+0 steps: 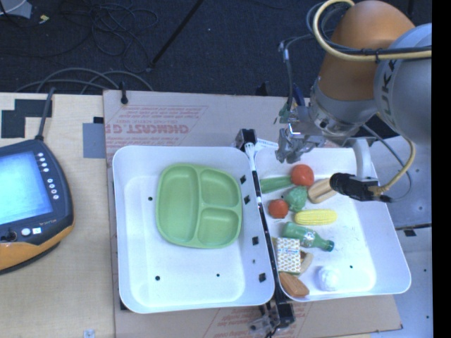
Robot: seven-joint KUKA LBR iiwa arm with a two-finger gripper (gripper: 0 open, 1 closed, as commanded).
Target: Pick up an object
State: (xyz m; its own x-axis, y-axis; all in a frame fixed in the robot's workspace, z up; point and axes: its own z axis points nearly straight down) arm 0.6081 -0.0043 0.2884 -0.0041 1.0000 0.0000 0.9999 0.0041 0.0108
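The hand (294, 148) hovers at the right bin's (384, 259) twelve o'clock rim; I cannot tell whether it is open or closed; the red tomato (302, 174) sits just below, at six o'clock; descending straight, clear of neighbouring toys, seems wisest.

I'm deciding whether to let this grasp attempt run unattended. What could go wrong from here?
1. The toys in the right bin lie crowded: the red tomato touches the green vegetable and the corn cob sits close by, so the descending gripper may nudge neighbours instead of grasping one.
2. The gripper hangs near the bin's back-left corner, by the divider; it could strike that edge.
3. The round tomato may roll away.
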